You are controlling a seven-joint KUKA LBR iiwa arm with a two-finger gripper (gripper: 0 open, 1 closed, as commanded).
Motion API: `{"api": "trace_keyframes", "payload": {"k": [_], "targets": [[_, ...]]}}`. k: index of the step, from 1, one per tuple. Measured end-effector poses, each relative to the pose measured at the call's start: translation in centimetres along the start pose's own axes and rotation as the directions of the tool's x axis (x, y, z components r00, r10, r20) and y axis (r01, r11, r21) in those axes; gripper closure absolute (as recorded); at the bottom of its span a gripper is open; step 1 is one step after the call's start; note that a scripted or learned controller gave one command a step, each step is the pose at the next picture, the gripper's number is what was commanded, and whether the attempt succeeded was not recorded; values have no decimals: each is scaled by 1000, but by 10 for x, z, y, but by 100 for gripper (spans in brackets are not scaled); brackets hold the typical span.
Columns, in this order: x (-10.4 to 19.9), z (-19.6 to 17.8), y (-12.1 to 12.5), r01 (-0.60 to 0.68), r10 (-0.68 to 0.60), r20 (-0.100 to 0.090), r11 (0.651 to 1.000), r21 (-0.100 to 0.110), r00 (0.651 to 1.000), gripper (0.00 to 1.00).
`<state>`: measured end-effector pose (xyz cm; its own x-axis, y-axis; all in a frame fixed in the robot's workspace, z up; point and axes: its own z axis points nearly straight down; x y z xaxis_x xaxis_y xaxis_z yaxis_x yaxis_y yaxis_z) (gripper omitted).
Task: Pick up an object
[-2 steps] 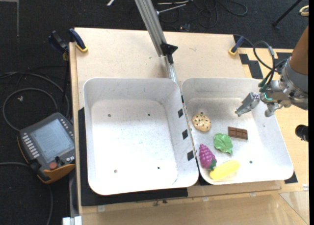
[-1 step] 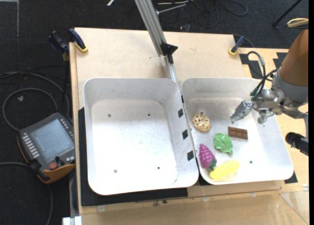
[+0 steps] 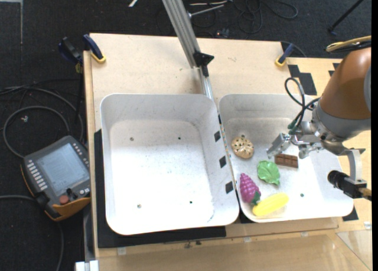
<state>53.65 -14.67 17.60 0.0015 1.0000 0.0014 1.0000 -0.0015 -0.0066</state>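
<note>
Arm: a big grey arm (image 3: 348, 95) with an orange part comes in from the right side and leans over the right bin.
Hand: the hand (image 3: 287, 144) is low over the right bin, near its middle. It has silver metal parts. I cannot tell if it is open or closed, and I see nothing held in it.
Right bin: a white bin (image 3: 260, 110) with five small things in it, all close together near the front left part.
Cookie: a round tan cookie (image 3: 242, 146) with dark dots lies to the left of the hand, near the wall between the bins.
Brown bar: a small brown bar (image 3: 286, 160) lies just below the hand, very near it.
Green leaf: a green leafy toy (image 3: 269, 172) lies just beside the brown bar, a bit to the front and left of it.
Grapes: a purple bunch of grapes (image 3: 248, 188) lies in front of the cookie, near the bin's left wall.
Corn: a yellow toy like corn (image 3: 270, 204) lies at the front, right by the grapes.
Left bin: a white bin (image 3: 118, 110) sits beside the right bin. The two bins touch in the middle.
Counter: a light wooden counter (image 3: 147, 63) holds both bins.
Floor: a grey box with a screen (image 3: 58, 172) lies on the dark floor to the left of the counter.
</note>
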Motion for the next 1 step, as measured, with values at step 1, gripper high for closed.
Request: {"api": "trace_keyframes", "payload": {"k": [1], "targets": [[9, 51, 6, 1, -1, 0, 1000, -1, 1000, 0]]}}
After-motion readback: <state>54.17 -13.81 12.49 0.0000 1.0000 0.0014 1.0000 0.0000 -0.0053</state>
